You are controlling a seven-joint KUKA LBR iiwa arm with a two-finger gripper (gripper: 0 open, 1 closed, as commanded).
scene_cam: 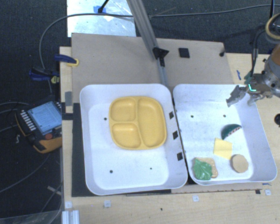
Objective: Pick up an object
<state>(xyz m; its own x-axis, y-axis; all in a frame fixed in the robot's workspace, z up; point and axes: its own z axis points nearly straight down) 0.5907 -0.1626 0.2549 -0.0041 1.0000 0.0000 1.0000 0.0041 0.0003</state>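
My gripper (243,97) hangs over the far right corner of the right bin (200,101), with its grey fingers spread open and nothing between them. Well in front of it, near the bin's right side, lies a dark green wedge (231,130). A yellow square slice (222,148) lies just below the wedge. A round tan piece (240,163) rests to the right of the slice, at the front. A green leafy piece on a tan slice (204,168) sits in the front left part of this bin.
The left bin (97,167) holds a yellow divided plate (137,122) with three compartments. A grey pole (144,22) slants across the back of the bench. Cables and a handheld device (41,125) lie off the bench at the left.
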